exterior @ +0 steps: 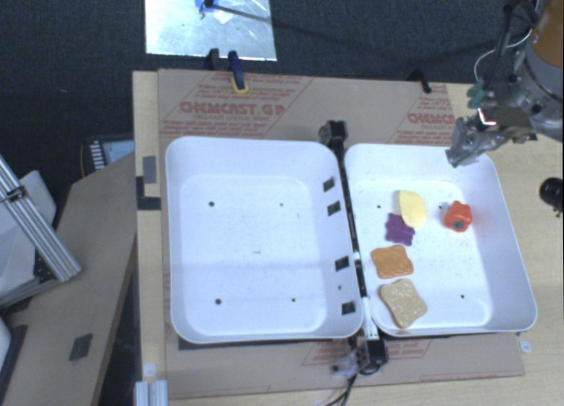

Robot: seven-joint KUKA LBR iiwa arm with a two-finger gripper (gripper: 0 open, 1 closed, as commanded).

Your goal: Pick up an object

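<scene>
Gripper (464, 151) hangs over the far right corner of the right bin (507, 210), at the end of the grey arm reaching in from the right; whether it is open or closed cannot be made out from this angle, and nothing shows in its grasp. Below and to its left, well inside that bin, lie five small items. Nearest is an orange-red toy pepper (456, 216), with a yellow piece (411, 208) just beside it toward the divider. A purple piece (399, 229) touches the yellow one's lower edge. Closer to the near wall sit an orange-brown slab (392, 262) and a tan bread slice (404, 302). The left bin (176, 219) lies alongside.
</scene>
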